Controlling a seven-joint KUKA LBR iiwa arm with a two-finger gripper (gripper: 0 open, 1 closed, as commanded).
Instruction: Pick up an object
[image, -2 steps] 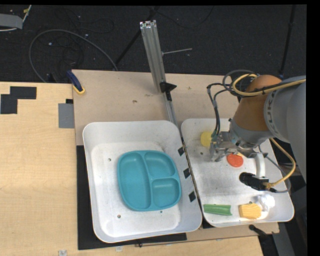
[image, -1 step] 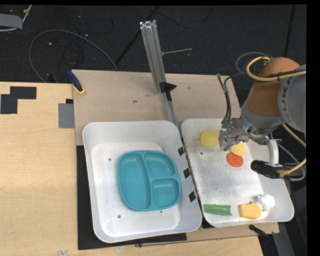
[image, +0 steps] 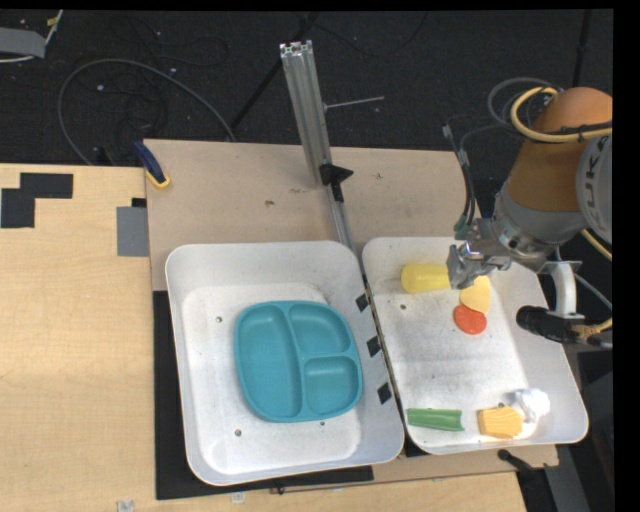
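Two white bins sit side by side: nearest, the left bin (image: 190, 300) holds a teal divided plate (image: 297, 360); the right bin (image: 440, 340) holds a green piece (image: 435, 419), corn-like piece (image: 500, 423), red piece (image: 470, 320) and yellow block (image: 425, 277). Farther back, the gripper (image: 470, 262), grip state unreadable, hovers beside that block and could nudge it away.

Divided tray (image: 297, 360) in left bin (image: 200, 290); toys in right bin (image: 540, 400)

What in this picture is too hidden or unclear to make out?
- Gripper: blurred and small in the camera view; what it holds, if anything, is unreadable.
- Pale yellow object: top covered by the gripper.
- White thing beside the yellow corn-like toy: too small to identify.
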